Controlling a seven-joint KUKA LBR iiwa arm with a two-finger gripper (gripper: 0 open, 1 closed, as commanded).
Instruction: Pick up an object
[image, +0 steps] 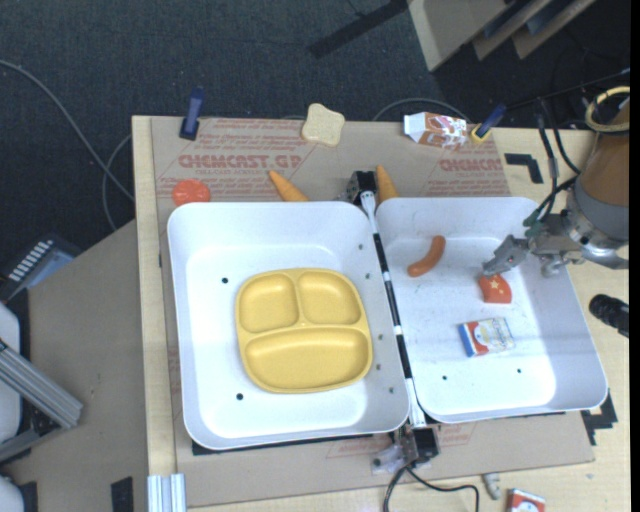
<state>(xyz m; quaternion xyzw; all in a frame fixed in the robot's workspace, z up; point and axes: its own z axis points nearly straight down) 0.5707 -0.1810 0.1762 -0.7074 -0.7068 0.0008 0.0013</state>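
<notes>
Hovering at right of frame, gripper (500, 262), state untellable, just above small red toy (495, 289): probably light, rigid, slippery; best pinched across its middle.

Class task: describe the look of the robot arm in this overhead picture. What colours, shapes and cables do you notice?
The arm is a rounded grey body with an orange-brown band above the wrist. Black cables run along its side. At its end sits a small grey metal pincer of angular, mechanical build, with darker joints. No markings can be made out on it.
</notes>
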